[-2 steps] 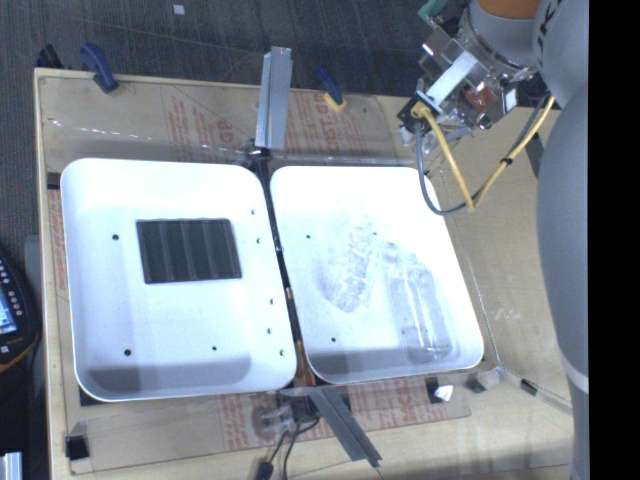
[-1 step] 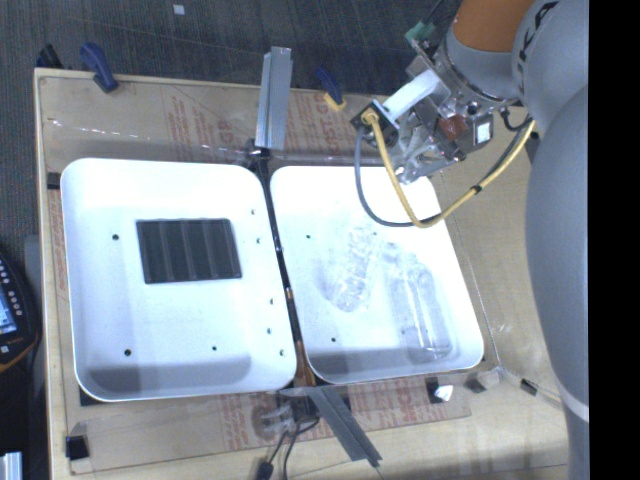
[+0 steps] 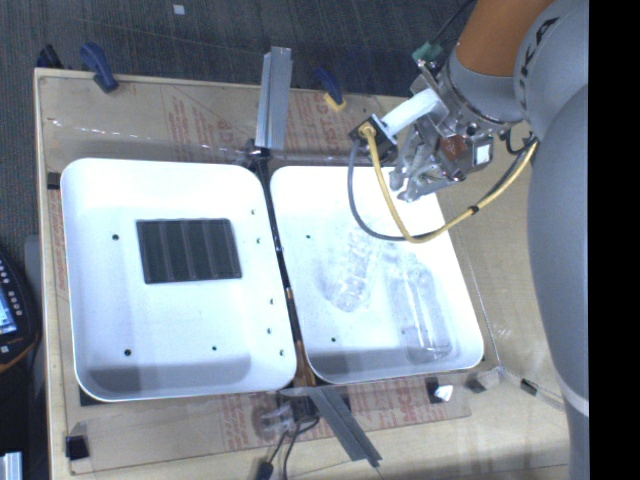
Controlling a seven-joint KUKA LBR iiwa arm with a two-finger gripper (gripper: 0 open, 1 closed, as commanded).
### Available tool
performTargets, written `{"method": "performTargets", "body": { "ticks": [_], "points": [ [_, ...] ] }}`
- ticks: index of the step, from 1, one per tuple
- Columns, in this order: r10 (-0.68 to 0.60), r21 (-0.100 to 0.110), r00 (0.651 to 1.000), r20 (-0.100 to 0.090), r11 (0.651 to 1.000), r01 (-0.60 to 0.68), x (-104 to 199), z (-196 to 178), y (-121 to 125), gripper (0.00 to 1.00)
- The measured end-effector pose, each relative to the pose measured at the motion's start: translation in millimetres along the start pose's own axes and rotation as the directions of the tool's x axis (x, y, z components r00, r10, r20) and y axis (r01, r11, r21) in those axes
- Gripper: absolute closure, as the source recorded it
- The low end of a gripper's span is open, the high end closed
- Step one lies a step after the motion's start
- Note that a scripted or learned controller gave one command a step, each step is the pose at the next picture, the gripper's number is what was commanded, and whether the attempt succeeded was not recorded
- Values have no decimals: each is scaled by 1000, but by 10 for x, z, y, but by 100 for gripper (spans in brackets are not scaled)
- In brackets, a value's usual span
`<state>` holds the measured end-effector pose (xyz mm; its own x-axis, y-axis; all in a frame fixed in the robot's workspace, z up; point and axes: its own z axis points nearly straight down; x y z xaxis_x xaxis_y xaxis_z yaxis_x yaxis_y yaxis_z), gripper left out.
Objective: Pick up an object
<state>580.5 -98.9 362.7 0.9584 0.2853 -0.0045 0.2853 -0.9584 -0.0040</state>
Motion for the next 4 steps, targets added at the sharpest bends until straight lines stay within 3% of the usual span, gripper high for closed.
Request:
{"method": "performTargets", "body": {
  "ticks": [1, 2, 3, 4],
  "points": [
    [23, -4, 1000, -3, 1000, -23, 560, 52, -328, 100],
    [84, -5, 996, -8, 996, -84, 33, -338, -98, 100],
    [-127, 1, 992, 3, 992, 127, 375, 32, -309, 100],
    [-374, 1, 927, 0, 927, 374, -168, 228, 723, 100]
  ]
}}
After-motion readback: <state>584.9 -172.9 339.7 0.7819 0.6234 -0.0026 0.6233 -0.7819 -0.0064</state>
